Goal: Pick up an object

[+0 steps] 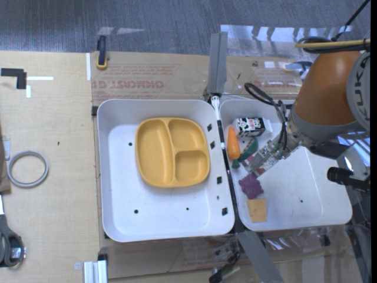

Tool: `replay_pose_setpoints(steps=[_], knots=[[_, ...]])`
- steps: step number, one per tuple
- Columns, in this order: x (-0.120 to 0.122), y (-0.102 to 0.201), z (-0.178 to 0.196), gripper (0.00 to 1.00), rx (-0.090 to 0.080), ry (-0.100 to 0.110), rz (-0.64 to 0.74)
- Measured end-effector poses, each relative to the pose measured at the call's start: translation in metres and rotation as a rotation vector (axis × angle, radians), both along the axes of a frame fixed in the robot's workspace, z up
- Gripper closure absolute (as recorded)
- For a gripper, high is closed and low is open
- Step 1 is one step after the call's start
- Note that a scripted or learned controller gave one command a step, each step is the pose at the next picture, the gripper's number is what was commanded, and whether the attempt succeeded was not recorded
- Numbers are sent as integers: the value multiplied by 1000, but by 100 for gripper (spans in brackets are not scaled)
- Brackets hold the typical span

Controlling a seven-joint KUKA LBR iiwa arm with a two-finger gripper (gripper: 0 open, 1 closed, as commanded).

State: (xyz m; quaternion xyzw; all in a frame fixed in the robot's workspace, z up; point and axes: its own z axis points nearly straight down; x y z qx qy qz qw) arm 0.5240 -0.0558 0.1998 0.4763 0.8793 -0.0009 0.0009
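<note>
left bin (118, 217) holds a divided plate (173, 152); right bin (318, 205) holds a carrot (233, 144) by its left wall, a carton (250, 125) behind it, a cracker (257, 210) nearest the front; gripper (254, 164) above these.

Around the gripper (257, 161) in the right bin (318, 211), the carrot (234, 144), carton (250, 126), purple piece (251, 186) and tan block (257, 210) crowd its left side, while bare floor lies to its right.

Tan bench (47, 217), left white bin (112, 211) beside right white bin (324, 208), grey tape ring (27, 168)
</note>
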Motion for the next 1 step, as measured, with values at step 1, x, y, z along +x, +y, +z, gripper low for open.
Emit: replay_pose_setpoints(steps=[1], knots=[[11,20,3,100,0,2,-459]])
